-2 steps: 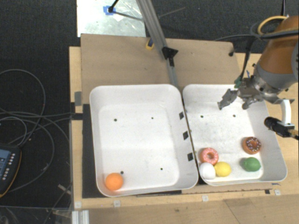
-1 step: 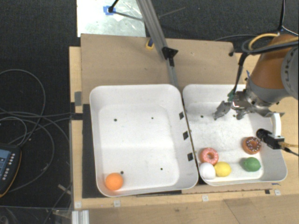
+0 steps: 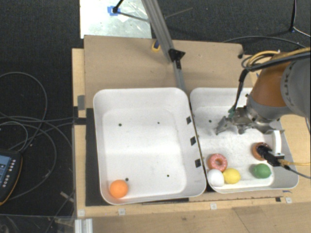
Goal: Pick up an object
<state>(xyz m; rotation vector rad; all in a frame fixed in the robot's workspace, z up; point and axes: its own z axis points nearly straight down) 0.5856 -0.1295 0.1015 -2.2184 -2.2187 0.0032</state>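
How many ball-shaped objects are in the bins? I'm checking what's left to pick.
4: an orange ball in the left bin's near corner; a white ball, yellow ball and green ball along the right bin's near edge. The arm may hide others.

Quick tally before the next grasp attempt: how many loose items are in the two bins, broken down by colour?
Orange ball, left bin: 1
Pink ring, right bin: 1
White ball: 1
Yellow ball: 1
Green ball: 1
Brown ring, partly hidden by the arm's cable: 1
Total: 6
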